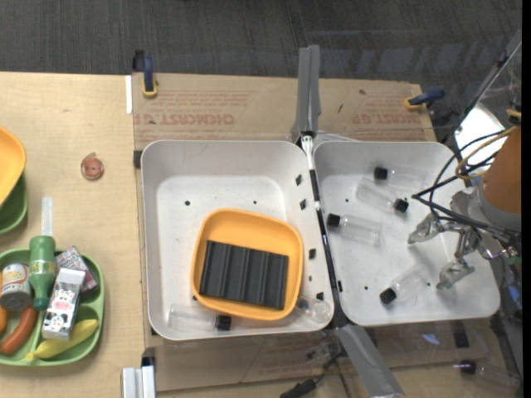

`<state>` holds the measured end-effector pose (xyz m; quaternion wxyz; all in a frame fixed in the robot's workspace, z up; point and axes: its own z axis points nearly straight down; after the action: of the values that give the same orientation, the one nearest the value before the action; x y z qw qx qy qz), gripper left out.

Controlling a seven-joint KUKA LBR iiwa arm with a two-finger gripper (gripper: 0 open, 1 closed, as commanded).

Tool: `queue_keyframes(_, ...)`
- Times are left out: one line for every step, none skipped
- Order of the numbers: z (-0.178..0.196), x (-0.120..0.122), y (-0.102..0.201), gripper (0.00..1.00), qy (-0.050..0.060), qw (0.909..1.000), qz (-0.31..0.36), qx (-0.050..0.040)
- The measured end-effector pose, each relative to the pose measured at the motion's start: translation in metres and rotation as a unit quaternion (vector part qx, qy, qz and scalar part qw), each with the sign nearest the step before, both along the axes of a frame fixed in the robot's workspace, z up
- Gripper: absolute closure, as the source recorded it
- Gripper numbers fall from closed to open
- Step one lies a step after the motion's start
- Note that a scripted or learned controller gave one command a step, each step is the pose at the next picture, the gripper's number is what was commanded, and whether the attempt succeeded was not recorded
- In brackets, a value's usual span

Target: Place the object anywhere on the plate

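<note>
Two white bins sit side by side on cardboard. Left bin (pixel 158 247) holds an orange plate (pixel 207 230) bearing a black ridged block (pixel 245 274). Over the right bin (pixel 348 305), the gripper (pixel 440 251) hangs spread wide, holding nothing, among clear black-capped vials (pixel 365 196).

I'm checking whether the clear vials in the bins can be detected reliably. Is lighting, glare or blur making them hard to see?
Camera view: light is even and soft, with faint shadows. The clear vials nearly vanish against the white right bin; their black caps stand out. The gripper looks slightly soft. The black object on the yellow plate is crisp.
</note>
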<state>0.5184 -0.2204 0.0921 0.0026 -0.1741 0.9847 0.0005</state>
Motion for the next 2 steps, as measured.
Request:
queue_keyframes(0.0,0.003,-0.001,0.0,0.0,0.9995,-0.031,0.0001)
queue_keyframes(0.0,0.031,0.0,0.0,0.0,0.997,-0.078,0.0001)
